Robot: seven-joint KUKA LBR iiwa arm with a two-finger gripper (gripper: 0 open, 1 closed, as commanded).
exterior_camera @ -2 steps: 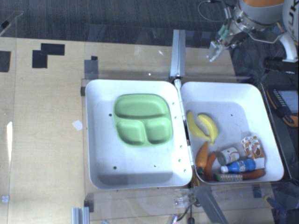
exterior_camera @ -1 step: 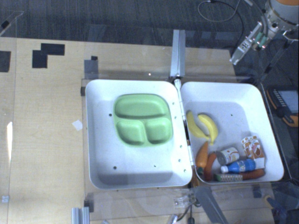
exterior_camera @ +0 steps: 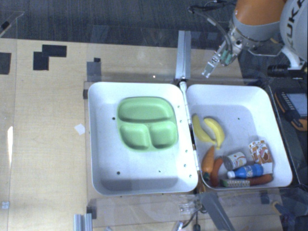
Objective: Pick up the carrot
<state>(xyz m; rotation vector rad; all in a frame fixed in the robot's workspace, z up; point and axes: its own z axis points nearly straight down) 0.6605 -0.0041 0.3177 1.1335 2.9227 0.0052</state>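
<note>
The carrot [exterior_camera: 208,159] is a short orange piece with a darker lower end. It lies at the front left of the right bin [exterior_camera: 250,96], close to the divider between the bins. My gripper [exterior_camera: 211,67] hangs beyond the back rim of the right bin, near the metal post, and points down to the left. It is far behind the carrot and holds nothing that I can see.
Two yellow bananas [exterior_camera: 208,129] lie just behind the carrot. A reddish sausage [exterior_camera: 216,170], a can [exterior_camera: 235,160], a blue bottle [exterior_camera: 246,171], a snack carton [exterior_camera: 260,153] and another sausage [exterior_camera: 252,181] crowd the front of the right bin. A green divided plate [exterior_camera: 147,122] sits in the left bin [exterior_camera: 103,143].
</note>
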